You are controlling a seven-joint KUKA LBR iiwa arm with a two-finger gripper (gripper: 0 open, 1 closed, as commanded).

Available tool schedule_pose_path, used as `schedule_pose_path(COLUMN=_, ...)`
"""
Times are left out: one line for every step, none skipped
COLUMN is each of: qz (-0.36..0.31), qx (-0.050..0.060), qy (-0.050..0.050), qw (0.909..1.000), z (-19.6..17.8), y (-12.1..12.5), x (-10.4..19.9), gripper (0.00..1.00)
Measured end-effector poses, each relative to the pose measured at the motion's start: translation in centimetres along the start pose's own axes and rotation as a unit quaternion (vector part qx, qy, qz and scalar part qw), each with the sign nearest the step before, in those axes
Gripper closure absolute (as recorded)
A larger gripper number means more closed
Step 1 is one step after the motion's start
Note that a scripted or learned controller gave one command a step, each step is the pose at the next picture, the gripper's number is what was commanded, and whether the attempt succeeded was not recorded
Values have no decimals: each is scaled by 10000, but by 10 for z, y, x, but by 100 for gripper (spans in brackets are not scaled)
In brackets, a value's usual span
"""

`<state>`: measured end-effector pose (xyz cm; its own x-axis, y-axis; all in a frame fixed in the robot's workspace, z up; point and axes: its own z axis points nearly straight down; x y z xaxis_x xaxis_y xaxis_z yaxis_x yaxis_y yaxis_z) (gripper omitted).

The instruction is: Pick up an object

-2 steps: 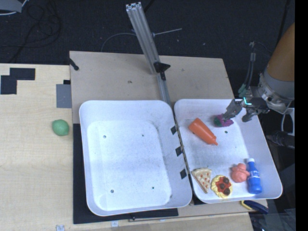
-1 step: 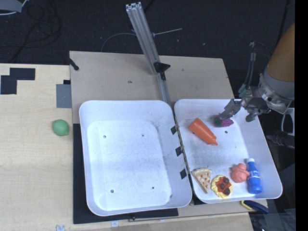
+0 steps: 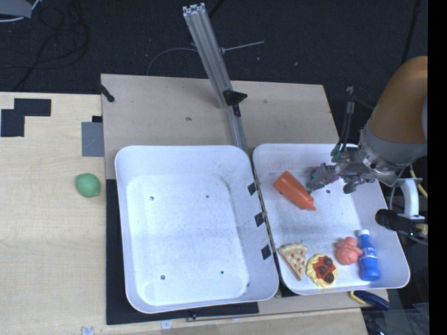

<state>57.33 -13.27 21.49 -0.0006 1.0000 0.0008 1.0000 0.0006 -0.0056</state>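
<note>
The claw [image 3: 334,178] is seen over the upper half of the right bin [image 3: 398,279], at the end of the grey arm [image 3: 394,128] that enters from the right with its orange band above the wrist. Its dark fingers point left toward the carrot. How far the claw is parted cannot be told at this slant, and nothing is seen held in it.

The orange carrot [image 3: 294,190] is noted lying on the floor of the right bin, tilted from upper left to lower right, just beside the claw on its left. Whether the two touch cannot be told.

Along the near edge of the right bin four more items are recorded: a pizza slice [image 3: 295,259] at the left, a round red and yellow piece [image 3: 322,269] touching or nearly touching it, a pink lump [image 3: 346,250] further right, and a blue bottle [image 3: 367,257] with a white cap just beside the lump.

The left bin [image 3: 133,160] is set against the right one, the two joined by black clips at the shared edge. A green ball [image 3: 88,185] is seen on the wooden bench [image 3: 42,250], well apart from both bins to the left. A metal rail [image 3: 213,56] runs at a slant behind the bins.
</note>
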Motion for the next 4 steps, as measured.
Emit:
schedule_pose_path(qz=3, qx=0, qy=0, qw=10000, z=54, y=-8, x=-7, gripper=0)
schedule_pose_path(qz=2, qx=3, qy=2, qw=10000, z=117, y=-11, x=-7, gripper=0)
schedule_pose_path(qz=15, qx=-23, qy=-4, qw=10000, z=104, y=-10, x=-9, gripper=100)
schedule_pose_path(qz=11, qx=-45, qy=-8, qw=10000, z=59, y=-14, x=-15, gripper=100)
